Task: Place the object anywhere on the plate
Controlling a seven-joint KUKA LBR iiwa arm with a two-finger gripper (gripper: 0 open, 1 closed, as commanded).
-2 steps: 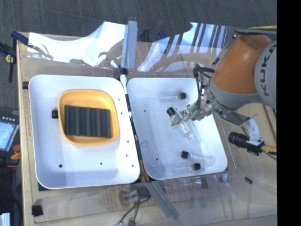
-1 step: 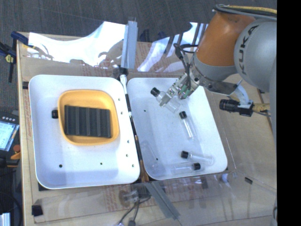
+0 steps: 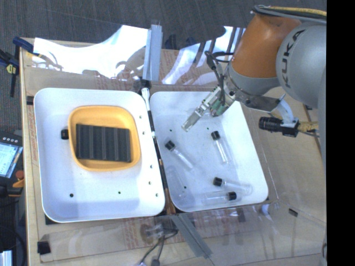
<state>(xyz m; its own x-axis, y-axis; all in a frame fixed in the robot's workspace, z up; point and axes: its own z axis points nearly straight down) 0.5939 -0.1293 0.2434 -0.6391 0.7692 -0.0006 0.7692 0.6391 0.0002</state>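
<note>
- Your pincer (image 3: pixel 189 123) hovers near the far edge of the right bin (image 3: pixel 247 148); apart or together, you can't tell.
- Clear vials (image 3: pixel 221 147) with black caps lie scattered there, mid-bin to near edge.
- The yellow plate (image 3: pixel 102 112) sits in the left bin (image 3: pixel 50 176).

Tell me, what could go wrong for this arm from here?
The gripper hangs over the right bin with nothing visibly held. The vials there are clear and round, so one may roll or slip away. A pair near the front edge lies close together; reaching one could knock the other. The plate sits in the left bin, so a loose vial might drop crossing over.
</note>
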